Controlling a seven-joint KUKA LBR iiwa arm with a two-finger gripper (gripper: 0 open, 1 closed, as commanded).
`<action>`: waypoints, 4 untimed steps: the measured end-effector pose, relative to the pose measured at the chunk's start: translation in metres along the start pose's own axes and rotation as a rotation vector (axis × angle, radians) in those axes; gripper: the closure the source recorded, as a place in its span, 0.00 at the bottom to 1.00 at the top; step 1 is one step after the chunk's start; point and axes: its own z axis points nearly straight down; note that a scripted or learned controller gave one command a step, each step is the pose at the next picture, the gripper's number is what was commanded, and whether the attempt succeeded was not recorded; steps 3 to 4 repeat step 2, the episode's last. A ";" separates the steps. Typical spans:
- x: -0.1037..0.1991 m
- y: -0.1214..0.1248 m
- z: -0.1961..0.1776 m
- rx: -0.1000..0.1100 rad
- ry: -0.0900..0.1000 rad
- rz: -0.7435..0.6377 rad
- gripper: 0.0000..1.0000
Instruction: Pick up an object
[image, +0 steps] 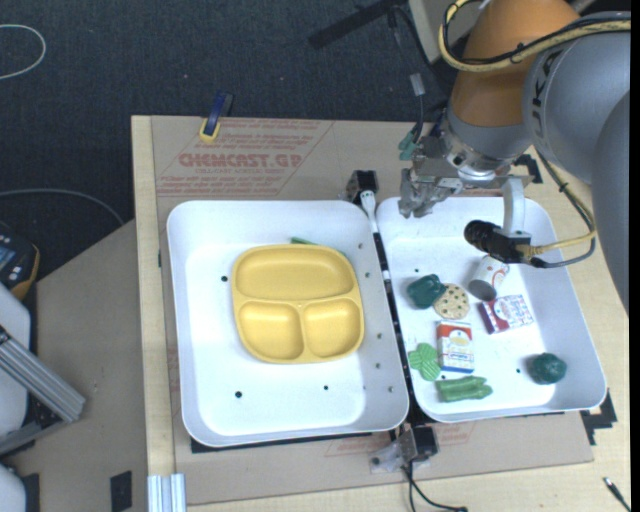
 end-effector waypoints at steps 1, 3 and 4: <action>0.022 -0.024 -0.002 0.001 0.000 0.001 1.00; 0.023 -0.020 0.005 0.000 0.000 0.003 1.00; 0.023 -0.020 0.005 0.000 0.000 0.003 1.00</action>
